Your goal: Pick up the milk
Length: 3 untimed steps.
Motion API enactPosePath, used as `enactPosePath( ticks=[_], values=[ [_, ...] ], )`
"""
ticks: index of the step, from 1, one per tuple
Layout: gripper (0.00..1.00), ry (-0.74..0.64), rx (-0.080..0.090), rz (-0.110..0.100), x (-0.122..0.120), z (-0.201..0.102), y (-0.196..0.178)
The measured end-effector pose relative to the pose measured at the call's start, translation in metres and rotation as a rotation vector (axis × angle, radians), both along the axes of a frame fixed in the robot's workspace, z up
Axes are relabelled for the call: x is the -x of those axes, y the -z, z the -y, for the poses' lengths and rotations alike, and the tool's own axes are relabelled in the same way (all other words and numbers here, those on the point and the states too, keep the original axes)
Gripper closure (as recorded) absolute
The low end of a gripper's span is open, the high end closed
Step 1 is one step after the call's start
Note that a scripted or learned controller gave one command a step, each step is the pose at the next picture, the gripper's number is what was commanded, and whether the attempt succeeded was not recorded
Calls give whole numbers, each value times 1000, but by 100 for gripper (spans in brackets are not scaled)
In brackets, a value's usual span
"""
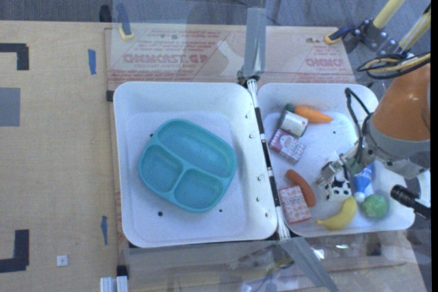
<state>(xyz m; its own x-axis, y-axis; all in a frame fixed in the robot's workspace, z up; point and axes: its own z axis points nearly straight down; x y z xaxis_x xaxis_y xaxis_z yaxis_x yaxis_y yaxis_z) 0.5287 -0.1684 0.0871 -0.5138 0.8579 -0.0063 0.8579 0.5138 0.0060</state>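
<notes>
Arm [410,120] cut by right edge; hand [337,171] fingers' state unclear.

A small white carton with black cow patches [337,189] is showing just beside the metal-grey fingers [333,170]. Below it a curved yellow banana [340,215] is glowing, with a round green ball [374,206] and a blue-and-white bottle [362,180] alongside. Left of the fingers a red-orange sausage [301,187] is lying above a red patterned packet [294,204]; a pink printed box [287,145], a cream-and-green can [294,123] and an orange carrot [313,114] are sitting farther up. Well to the left, a teal three-part plate [187,164] is lying in a shallow white bin [130,102] on the pale wooden surface [55,147].
</notes>
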Motion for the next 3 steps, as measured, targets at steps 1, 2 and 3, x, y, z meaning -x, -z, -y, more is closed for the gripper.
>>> enactPosePath(
  ticks=[1,2,3],
  values=[
    [0,462,-1,6,-2,-34,0],
    [100,465,1,6,-2,-32,-8],
    [100,438,-2,-10,-83,-88,-95]
  ],
)
